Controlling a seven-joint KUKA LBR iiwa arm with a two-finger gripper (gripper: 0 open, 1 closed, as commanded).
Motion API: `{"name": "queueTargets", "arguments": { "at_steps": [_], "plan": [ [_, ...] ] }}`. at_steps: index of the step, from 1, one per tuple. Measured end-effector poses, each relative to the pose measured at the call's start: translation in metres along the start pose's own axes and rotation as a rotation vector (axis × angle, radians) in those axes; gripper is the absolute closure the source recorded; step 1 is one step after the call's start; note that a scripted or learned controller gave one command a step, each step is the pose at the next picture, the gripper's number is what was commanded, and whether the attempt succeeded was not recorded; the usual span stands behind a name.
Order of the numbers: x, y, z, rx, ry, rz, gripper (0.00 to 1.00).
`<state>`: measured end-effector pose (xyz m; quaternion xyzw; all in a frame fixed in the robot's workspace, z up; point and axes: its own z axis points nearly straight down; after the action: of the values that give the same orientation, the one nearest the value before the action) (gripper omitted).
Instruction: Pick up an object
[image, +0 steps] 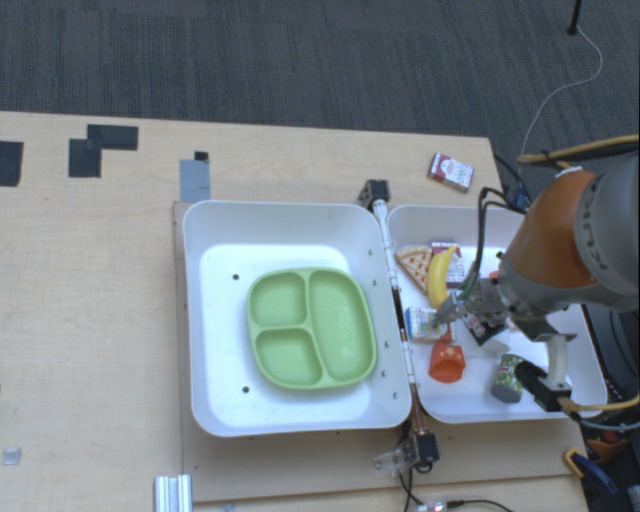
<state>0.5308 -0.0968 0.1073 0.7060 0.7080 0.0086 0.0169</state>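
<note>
The right bin holds several small items: a pizza slice, a yellow banana, a white and red packet, a small pale packet, an orange-red piece and a greenish can. My gripper hangs low over the middle of this bin, just right of the pale packet and above the orange-red piece. The wrist hides what lies directly beneath it. I see nothing clearly held.
The left bin holds a green divided plate. A small red and white box lies on the bench behind the right bin. The grey arm with its orange band covers the right bin's far right part.
</note>
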Motion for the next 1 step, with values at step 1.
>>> {"name": "queueTargets", "arguments": {
  "at_steps": [1],
  "plan": [
    [0.0006,-0.0030,0.0004,-0.004,-0.001,0.000,0.00]
  ]
}}
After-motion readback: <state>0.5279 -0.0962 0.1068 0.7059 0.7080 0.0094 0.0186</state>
